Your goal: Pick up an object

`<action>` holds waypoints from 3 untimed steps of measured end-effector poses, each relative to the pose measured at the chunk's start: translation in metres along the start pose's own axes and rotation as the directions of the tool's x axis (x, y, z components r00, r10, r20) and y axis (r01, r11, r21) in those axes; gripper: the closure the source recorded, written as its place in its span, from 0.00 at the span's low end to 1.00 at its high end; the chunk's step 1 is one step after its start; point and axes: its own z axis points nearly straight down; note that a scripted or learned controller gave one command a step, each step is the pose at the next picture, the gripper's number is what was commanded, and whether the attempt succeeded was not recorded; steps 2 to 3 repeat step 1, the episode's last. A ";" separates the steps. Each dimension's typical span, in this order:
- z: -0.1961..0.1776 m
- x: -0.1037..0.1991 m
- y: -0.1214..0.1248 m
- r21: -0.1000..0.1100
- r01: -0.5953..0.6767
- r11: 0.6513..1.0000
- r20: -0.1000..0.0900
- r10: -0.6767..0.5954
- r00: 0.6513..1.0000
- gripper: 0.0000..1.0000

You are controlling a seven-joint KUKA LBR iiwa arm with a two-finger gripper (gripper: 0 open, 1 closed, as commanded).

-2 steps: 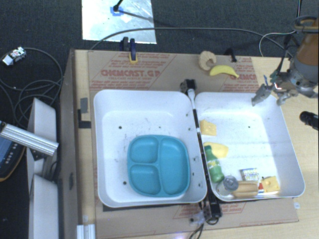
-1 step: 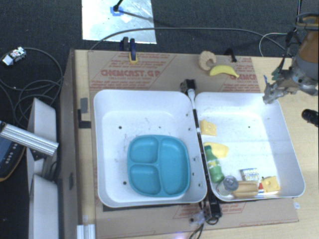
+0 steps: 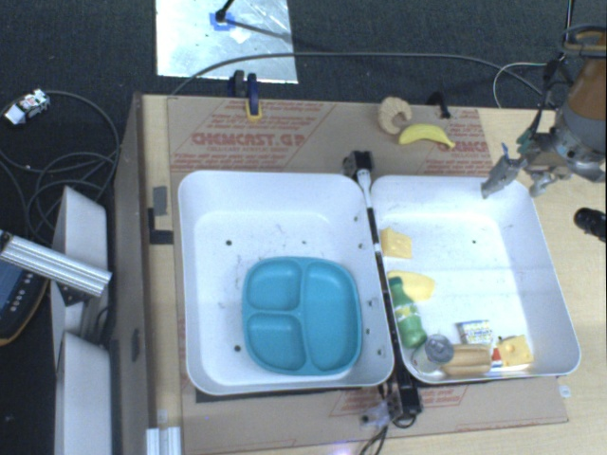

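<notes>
Resting in the left bin, one blue divided plate lies alone; the right bin holds seven small items crowded at its near edge. The gripper hovers spread and empty over the far rim, where a descent likely clips the wall.
</notes>
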 end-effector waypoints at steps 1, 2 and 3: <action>0.060 0.001 -0.122 0.009 -0.008 1.000 -0.004 0.008 1.000 0.00; 0.060 0.001 -0.122 0.009 -0.008 1.000 -0.004 0.008 1.000 0.00; 0.060 0.001 -0.122 0.009 -0.008 1.000 -0.004 0.008 1.000 0.00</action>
